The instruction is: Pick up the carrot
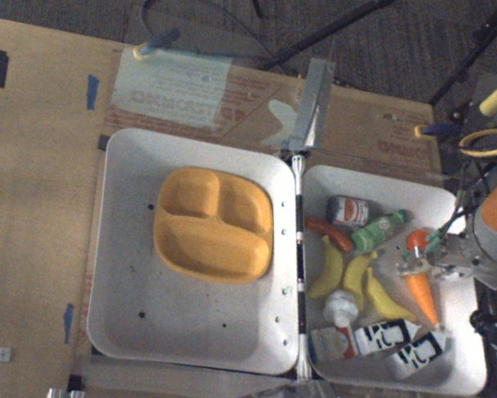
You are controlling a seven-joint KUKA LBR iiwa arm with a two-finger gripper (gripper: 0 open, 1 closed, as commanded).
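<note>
Carrot (422, 296): lying in right bin (470, 375), beside bananas (383, 301), not lifted. Claw (431, 257): just above carrot's top end; spread or pressed together, cannot tell. Grasp and lift remaining.

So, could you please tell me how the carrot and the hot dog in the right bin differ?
The carrot is orange and tapers to a point; the hot dog is red with rounded ends. The carrot lies near the bin's right side, just under the gripper; the hot dog lies by the left wall, beside a banana. The carrot looks thicker, the hot dog slimmer. Both lie flat in the right bin, slanting the same way.
</note>
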